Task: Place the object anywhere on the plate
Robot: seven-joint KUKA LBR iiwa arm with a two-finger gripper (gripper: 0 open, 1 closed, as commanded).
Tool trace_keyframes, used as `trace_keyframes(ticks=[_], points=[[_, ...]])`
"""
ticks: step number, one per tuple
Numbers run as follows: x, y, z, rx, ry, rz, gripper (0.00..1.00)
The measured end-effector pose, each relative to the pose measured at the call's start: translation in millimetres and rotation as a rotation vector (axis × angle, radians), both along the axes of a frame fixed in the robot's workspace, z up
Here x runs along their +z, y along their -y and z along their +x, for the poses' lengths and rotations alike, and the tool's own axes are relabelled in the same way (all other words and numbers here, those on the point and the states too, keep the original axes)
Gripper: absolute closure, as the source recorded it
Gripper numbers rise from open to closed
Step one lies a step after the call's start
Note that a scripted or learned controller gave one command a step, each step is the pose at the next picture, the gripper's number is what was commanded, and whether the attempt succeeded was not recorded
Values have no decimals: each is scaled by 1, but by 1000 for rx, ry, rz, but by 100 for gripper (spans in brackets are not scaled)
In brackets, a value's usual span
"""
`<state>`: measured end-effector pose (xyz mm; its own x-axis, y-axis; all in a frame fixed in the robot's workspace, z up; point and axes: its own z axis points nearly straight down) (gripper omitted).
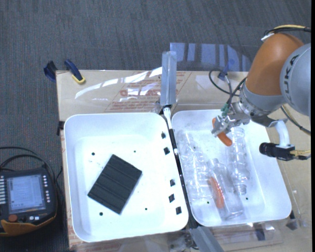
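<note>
A black ribbed rectangular plate [115, 184] lies flat and turned at an angle in the left white bin [76, 135]. My gripper [222, 128] hangs over the upper middle of the right bin [273, 193], far to the right of the plate. A small orange piece [227, 139] sits right at the gripper's tip, touching or just under it; whether it is gripped I cannot tell. A second orange, carrot-like object [218, 191] lies lower in the right bin among clear plastic bottles [237, 161].
Several clear bottles crowd the middle of the right bin. A divider rail with black clips [171, 167] separates the two bins. A teach pendant [23, 196] sits on the floor at the left. Blue clamps [68, 71] grip the bench's far left corner.
</note>
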<state>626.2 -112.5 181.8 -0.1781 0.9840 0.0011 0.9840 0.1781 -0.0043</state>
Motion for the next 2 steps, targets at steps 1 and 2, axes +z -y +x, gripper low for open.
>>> trace_keyframes(ticks=[1, 2], points=[[116, -52, 17, 24, 1, -1, 100], [116, -45, 18, -119, 0, -1, 100]])
